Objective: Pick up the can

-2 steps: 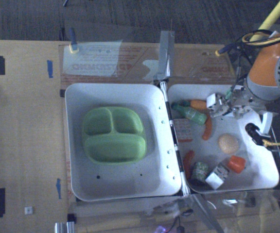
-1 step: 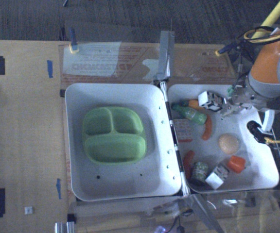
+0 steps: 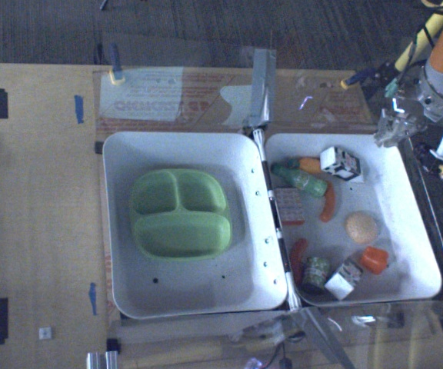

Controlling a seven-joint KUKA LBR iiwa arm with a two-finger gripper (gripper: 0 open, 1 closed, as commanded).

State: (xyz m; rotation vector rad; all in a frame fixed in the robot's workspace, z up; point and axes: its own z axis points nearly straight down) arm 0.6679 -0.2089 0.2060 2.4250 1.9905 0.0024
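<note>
Whether the gripper point(image 3: 391, 129) is open or closed cannot be told; it hangs over the right bin's point(image 3: 418, 229) far right corner. The can point(image 3: 316, 270) stands near that bin's front edge, between a red sausage point(image 3: 298, 254) and a white block point(image 3: 340, 285).

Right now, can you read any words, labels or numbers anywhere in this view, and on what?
Nothing can be read for certain.
Cardboard sheet behind the bins: a band of large print, too blurred to read.
Flat packet in the right bin: reddish print, too small.
Can: dark label, unreadable.
Small white box: dark markings, unreadable.
</note>
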